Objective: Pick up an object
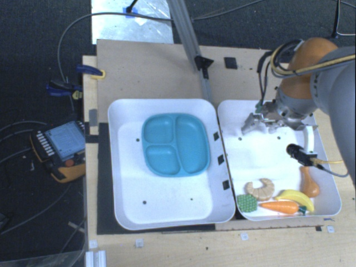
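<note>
The grey two-finger gripper (257, 121) hangs over the upper part of the right-hand shallow white bin (233, 149), its fingers spread apart with nothing between them. The candidates for picking lie crowded in that bin's lower corner, toward five o'clock from the gripper and well apart from it: a tan ridged croissant toy (261, 188), a yellow plastic banana (295, 198), an orange plastic carrot (280, 207) and a green bumpy broccoli piece (247, 203). Because they touch one another and hug the bin wall, a descending finger may land on a neighbour or the rim, and the rounded toys may squirt free as the fingers come together.
</note>
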Tool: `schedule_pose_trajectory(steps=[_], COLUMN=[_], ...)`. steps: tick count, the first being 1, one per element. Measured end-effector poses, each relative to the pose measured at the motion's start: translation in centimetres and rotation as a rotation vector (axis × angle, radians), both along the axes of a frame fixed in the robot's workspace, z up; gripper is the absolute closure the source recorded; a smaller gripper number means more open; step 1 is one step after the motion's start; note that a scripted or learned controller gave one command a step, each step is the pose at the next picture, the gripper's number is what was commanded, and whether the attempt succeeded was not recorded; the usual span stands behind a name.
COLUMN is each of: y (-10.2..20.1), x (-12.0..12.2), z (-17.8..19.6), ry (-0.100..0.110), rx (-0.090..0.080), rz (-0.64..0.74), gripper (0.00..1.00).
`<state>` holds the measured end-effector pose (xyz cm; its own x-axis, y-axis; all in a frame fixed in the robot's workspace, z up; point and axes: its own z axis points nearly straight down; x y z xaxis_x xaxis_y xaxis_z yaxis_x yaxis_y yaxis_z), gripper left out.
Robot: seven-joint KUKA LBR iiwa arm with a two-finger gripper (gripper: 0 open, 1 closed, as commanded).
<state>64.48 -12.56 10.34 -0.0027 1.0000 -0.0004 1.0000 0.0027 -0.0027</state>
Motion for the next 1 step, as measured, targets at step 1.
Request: schedule_pose_trajectory(steps=[1], y=[0.01], x=[0.09], z=[-1.88], ry=[-0.004], rx=[-0.001], rz=[0.0], gripper=[0.0])
